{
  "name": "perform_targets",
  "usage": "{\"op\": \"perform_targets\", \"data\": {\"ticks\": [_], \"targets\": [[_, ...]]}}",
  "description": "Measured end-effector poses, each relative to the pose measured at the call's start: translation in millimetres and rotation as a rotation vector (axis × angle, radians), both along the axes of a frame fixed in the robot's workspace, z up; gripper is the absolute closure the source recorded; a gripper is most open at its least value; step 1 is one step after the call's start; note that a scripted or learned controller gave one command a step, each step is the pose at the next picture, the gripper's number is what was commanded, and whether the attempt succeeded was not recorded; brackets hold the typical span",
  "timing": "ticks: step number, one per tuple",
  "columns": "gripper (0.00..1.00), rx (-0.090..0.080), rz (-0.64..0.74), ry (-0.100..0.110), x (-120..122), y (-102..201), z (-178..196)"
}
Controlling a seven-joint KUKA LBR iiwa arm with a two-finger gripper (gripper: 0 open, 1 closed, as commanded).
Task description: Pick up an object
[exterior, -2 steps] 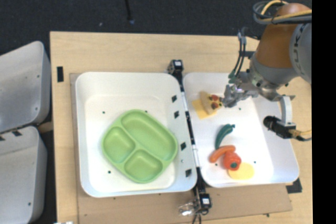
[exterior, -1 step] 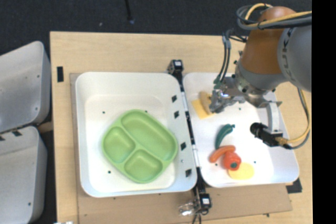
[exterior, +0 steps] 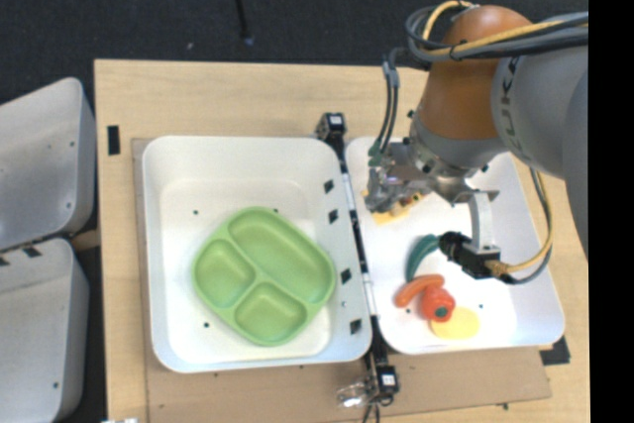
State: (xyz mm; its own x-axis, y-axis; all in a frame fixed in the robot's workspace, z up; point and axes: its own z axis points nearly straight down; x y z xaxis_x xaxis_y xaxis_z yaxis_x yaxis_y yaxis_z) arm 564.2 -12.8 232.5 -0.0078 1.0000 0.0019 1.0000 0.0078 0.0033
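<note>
Gripper (exterior: pixel 388 196) is positioned low over the right bin (exterior: pixel 530 312), near its upper left corner; jaw state cannot be determined. Below and right of it lie a green object (exterior: pixel 421 255), an orange-red object (exterior: pixel 426 295) and a yellow object (exterior: pixel 458 323). The left bin (exterior: pixel 158 213) holds a green divided tray (exterior: pixel 263 274).

Glossy green plastic tray (exterior: pixel 263 274) lies in a smooth white plastic bin (exterior: pixel 158 243) on matt wood bench (exterior: pixel 218 99).

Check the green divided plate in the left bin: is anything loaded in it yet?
Empty. All three compartments of the green divided plate show bare green; it lies flat in the left bin.
</note>
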Motion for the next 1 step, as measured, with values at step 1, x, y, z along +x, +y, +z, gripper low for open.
{"op": "perform_targets", "data": {"ticks": [1], "targets": [[1.00,0.001,0.001,0.003,-16.4,56.4,11.5]]}}
